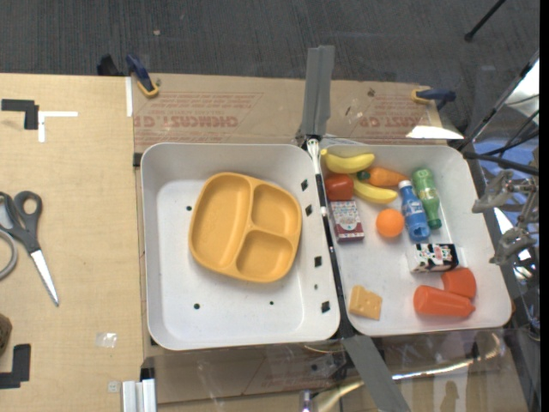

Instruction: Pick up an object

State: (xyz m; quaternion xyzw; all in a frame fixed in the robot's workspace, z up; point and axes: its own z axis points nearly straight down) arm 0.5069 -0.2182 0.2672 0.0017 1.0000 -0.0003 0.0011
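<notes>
The right bin [480, 230] holds several toy foods. Two yellow bananas [347, 160] lie at its far left beside a red pepper [339, 186] and an orange carrot [386, 177]. A green bottle [426, 197] and a blue bottle [413, 210] lie side by side, with an orange ball [390, 222] to their left. Nearer are a red-and-white carton [346, 221], a black-and-white carton [433, 257], a cheese wedge [365, 302] and red-orange cups [443, 301]. Grey parts of my gripper [504, 221] hang over the bin's right rim, apart from every object.
A yellow divided plate [244, 227] lies in the left bin [163, 256]. Scissors [30, 239] rest on the wooden bench at far left. Blue clamps [141, 74] hold cardboard behind the bins. A grey bar [317, 93] runs back from the divider.
</notes>
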